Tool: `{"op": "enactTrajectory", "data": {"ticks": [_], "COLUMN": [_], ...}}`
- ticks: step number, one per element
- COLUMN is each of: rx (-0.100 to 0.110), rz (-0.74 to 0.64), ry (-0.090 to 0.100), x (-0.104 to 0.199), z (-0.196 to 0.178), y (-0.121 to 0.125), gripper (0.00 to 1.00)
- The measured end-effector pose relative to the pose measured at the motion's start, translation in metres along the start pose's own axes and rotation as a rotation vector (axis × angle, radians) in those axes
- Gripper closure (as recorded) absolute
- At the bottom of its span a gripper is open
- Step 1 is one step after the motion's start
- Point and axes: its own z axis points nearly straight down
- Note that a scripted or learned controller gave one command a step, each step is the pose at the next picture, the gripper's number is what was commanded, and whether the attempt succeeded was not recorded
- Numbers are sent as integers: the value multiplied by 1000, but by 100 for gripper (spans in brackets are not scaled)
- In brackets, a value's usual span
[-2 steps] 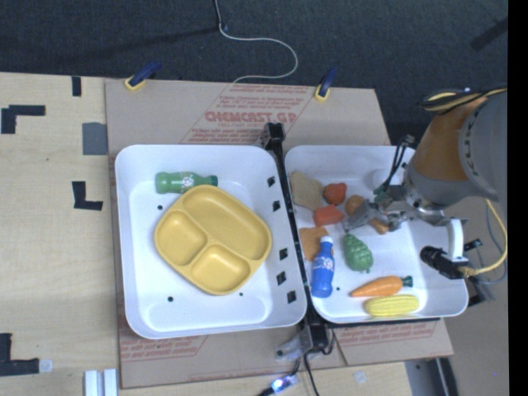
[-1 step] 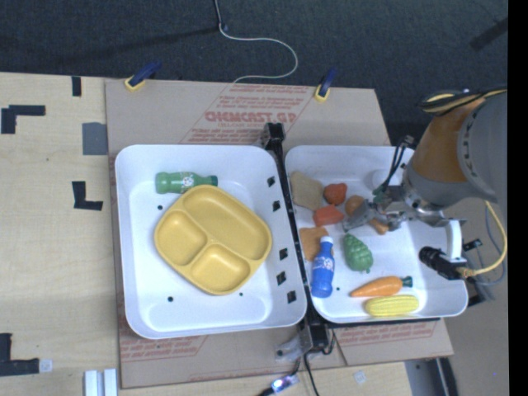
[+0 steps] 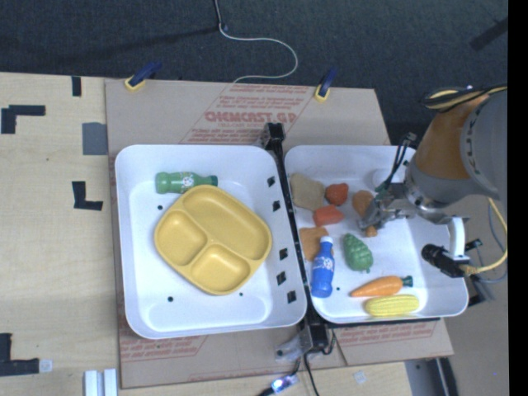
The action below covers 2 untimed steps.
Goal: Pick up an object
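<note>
Red print runs upside down across the cardboard sheet [image 3: 247, 110] beneath the bins; its letters are too blurred to read.

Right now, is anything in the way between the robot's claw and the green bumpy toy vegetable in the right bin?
Nothing visible stands between them. The gripper hangs over the right white bin, beside a small orange toy piece. The green bumpy toy vegetable lies just below it in the camera view, with bare bin floor between.

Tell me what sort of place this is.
Probably a robot grasping test bench, not a kitchen: two white bins clamped onto cardboard, toy food such as a plastic carrot and corn, and the arm's gripper reaching in.
</note>
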Motion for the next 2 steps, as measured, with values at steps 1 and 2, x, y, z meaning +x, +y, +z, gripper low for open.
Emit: {"op": "enactTrajectory", "data": {"ticks": [1, 2], "rx": [-4, -3], "rz": [-1, -2], "ry": [1, 1], "x": [3, 8], "z": [-62, -107], "y": [3, 11], "gripper": [100, 100]}}
